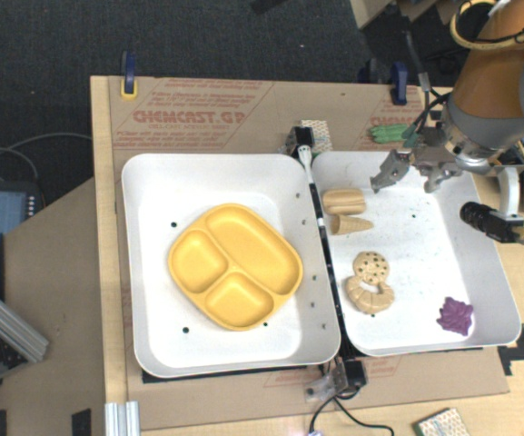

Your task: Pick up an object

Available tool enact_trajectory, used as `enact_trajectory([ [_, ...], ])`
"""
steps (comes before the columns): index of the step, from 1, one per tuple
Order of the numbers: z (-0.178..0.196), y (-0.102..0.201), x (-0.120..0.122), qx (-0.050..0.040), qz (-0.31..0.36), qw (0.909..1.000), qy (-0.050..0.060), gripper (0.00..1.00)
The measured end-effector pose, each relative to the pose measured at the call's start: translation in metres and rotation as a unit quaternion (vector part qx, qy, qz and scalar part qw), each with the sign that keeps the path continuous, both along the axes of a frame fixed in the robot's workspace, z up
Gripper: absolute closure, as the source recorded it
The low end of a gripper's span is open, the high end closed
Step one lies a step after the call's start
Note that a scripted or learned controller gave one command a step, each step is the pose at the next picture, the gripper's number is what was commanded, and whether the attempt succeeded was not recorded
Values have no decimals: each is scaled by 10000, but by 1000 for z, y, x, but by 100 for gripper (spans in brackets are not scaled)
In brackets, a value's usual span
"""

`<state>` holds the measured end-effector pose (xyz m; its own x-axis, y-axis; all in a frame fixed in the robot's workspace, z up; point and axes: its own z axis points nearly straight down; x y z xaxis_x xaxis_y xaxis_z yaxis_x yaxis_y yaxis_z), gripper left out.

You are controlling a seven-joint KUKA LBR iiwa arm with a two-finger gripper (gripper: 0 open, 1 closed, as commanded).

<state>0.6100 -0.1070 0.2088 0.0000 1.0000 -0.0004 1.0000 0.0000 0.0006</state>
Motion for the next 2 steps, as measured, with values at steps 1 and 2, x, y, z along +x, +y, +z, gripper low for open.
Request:
enact_trajectory([
  [1, -130, 5, -53, 15, -8, 10000, 49, 0],
  [2, -114, 4, -50, -3, -11, 10000, -12, 100],
])
